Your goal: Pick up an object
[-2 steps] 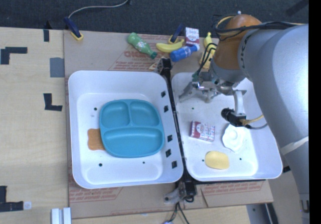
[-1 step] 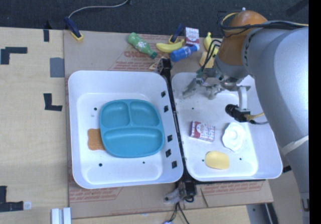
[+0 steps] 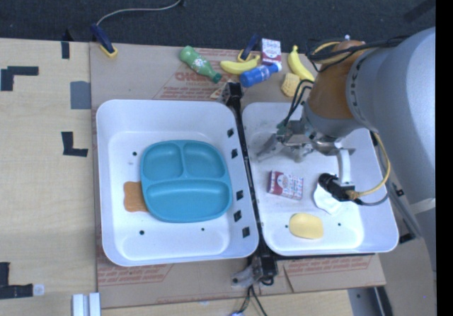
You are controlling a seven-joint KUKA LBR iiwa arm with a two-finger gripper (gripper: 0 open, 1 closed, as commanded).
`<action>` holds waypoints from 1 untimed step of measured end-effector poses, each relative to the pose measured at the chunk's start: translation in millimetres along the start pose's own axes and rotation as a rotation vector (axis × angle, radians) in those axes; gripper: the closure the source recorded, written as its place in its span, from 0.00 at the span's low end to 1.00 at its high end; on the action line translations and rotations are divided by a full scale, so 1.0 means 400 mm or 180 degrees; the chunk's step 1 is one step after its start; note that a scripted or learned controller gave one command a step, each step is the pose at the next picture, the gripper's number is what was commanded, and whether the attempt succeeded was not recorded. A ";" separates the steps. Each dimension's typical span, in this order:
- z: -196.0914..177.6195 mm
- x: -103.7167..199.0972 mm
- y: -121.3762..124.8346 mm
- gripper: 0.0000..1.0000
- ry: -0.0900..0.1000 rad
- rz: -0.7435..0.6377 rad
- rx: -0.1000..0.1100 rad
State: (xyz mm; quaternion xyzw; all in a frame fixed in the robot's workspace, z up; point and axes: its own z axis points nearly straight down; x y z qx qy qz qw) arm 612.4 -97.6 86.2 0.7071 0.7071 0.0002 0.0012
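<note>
Your gripper [image 3: 279,146] sits low over the right bin's [image 3: 368,237] far-left part, fingers apart and holding nothing. Closest pick is the red carton [image 3: 285,185], lying flat just nearside of it. A yellow lump [image 3: 306,225] rests by the near edge. Left bin [image 3: 113,187] holds a blue plate [image 3: 186,181]. My guess: it's opened ready to drop onto the carton.

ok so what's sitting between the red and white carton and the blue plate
In the camera view, the two bins' adjoining rims, with black clips, lie between the carton and the blue divided plate; otherwise just bare white bin floor.
</note>
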 end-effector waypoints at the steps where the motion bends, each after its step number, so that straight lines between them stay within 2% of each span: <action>1: -0.062 -0.019 0.083 0.00 0.0002 -0.0004 0.0005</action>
